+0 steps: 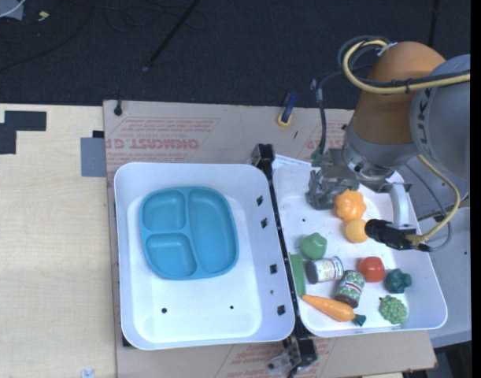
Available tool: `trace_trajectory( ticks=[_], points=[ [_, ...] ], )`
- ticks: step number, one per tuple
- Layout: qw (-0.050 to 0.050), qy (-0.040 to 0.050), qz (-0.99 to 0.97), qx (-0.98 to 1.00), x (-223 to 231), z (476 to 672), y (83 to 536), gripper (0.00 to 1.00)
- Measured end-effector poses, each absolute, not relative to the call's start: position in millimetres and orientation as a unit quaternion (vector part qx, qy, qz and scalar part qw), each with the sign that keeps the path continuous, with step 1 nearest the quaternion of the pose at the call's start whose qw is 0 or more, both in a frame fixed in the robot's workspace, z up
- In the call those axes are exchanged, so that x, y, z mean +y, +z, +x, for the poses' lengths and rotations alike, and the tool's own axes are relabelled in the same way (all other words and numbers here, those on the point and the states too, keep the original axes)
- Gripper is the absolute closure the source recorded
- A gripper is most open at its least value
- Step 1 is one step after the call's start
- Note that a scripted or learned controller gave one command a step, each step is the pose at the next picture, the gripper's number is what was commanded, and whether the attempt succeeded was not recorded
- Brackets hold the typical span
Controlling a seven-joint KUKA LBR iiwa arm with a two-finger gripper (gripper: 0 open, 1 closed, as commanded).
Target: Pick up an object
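Right now we see the arm [405, 109] reaching in from the right, gripper [325, 189] down in the right bin [437, 305] at its back-left part, just beside an orange bell pepper [350, 205]. We cannot tell the claw's state: fingers too dark and blurred.

Also in that bin: yellow lemon [355, 230], green pepper [312, 246], small white-labelled jar [327, 269], dark can [350, 287], tomato [371, 268], carrot [330, 307], broccoli [394, 309], dark green piece [397, 280]. Labels unreadable.

Left bin [138, 305] holds a blue three-compartment plate [189, 233].

Bins sit on brown cardboard [185, 136] with red printing, upside down and illegible to us. Light wood bench [43, 242], dark carpet [185, 30] with cables behind.
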State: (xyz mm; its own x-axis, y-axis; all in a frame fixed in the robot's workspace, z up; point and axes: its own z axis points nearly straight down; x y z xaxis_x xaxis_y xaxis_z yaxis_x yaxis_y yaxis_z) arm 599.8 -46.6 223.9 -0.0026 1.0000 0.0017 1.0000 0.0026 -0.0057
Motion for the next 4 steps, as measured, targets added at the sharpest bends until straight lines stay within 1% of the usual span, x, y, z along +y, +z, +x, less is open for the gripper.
trace_trajectory(
  ticks=[1,2,3,4],
  points=[
    [0.003,0.0021,-0.706,-0.708,-10,560.6,216,1.0],
    [0.002,0.0015,-0.706,-0.708,-3,557.8,220,1.0],
    [0.0,0.0004,-0.707,-0.707,-17,559.1,235,1.0],
    [0.002,0.0021,-0.707,-0.708,-3,558.1,219,1.0]
  ],
)
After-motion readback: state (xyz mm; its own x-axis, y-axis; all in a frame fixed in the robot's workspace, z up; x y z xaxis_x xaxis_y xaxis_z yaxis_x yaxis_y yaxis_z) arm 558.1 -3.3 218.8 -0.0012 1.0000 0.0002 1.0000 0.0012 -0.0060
